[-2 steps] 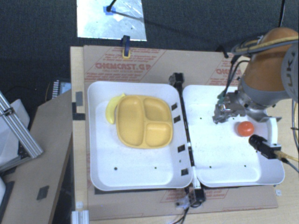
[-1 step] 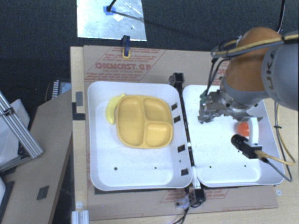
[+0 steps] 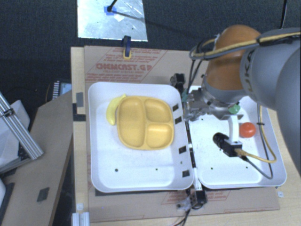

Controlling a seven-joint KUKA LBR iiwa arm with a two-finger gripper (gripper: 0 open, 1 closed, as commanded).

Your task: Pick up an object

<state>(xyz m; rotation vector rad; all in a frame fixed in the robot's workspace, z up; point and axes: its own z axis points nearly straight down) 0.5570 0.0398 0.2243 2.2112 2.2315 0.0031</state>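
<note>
Closest to the camera are the smooth front rims of the two shallow white plastic bins, left bin and right bin, both with rounded corners and sitting on flat brown cardboard with red print. The gripper hangs over the right bin's far-left corner, right by the seam between the bins. The bulky grey wrist covers it, so I honestly can't tell if it's open or closed, and I can't see anything in it. A bit nearer than the gripper and off to its right sits a small round glossy orange ball, apart from it. Just right of the gripper a little green bit pokes out from under the wrist, too hidden to make out its shape. To the gripper's left, in the other bin, is a smooth yellow plate, a rounded square with three compartments. A curved banana peeks out at its far-left edge. Farther back, a yellow clip sits on the cardboard edge, then a crinkly shiny sheet.
</note>
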